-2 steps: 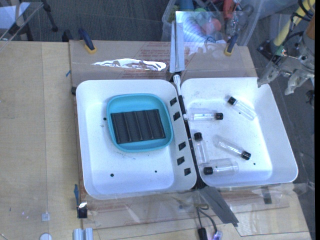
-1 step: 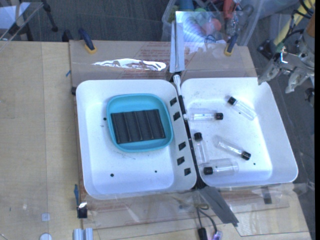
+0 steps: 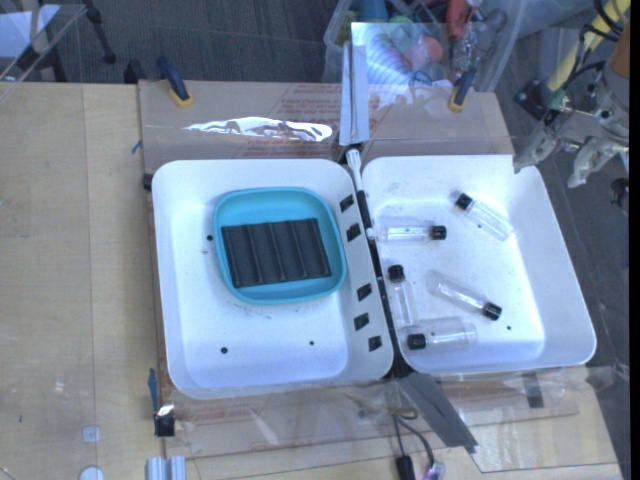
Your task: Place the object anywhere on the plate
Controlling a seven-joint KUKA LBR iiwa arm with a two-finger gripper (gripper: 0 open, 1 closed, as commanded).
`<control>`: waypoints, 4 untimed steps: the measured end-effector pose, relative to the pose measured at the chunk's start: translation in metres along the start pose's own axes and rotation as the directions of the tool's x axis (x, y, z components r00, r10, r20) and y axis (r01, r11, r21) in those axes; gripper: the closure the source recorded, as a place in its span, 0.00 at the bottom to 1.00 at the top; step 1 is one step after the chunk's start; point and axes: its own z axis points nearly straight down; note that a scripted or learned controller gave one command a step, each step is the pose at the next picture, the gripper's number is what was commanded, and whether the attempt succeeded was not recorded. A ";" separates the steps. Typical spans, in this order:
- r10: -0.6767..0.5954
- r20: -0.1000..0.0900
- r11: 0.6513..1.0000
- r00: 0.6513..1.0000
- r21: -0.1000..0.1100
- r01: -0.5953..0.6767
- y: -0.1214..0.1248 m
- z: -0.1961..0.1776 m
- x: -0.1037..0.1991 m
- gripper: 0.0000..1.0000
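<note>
Several clear vials with black caps lie scattered in the right bin (image 3: 560, 268): one at the back (image 3: 480, 214), one near the divider (image 3: 410, 233), one at the front (image 3: 438, 338). A blue plate (image 3: 277, 203) with a dark ridged insert (image 3: 275, 252) sits in the left bin (image 3: 180, 268). My gripper (image 3: 555, 163) hangs over the back right corner of the right bin, well above the vials. It is open, and nothing is between its fingers.
A clear tub of colourful odds and ends (image 3: 430, 13) stands behind the bins. A metal divider with black clips (image 3: 358, 258) separates the two bins. Cardboard (image 3: 250, 118) lies behind the left bin, and cables (image 3: 415, 448) run at the front edge.
</note>
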 end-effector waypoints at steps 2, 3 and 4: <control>0.134 -0.001 0.991 0.991 -0.004 -0.134 0.000 -0.005 -0.001 0.00; 0.130 0.000 0.992 0.992 0.001 -0.130 -0.001 0.003 0.000 0.00; 0.138 -0.001 0.990 0.990 -0.004 -0.138 0.000 -0.004 0.000 0.00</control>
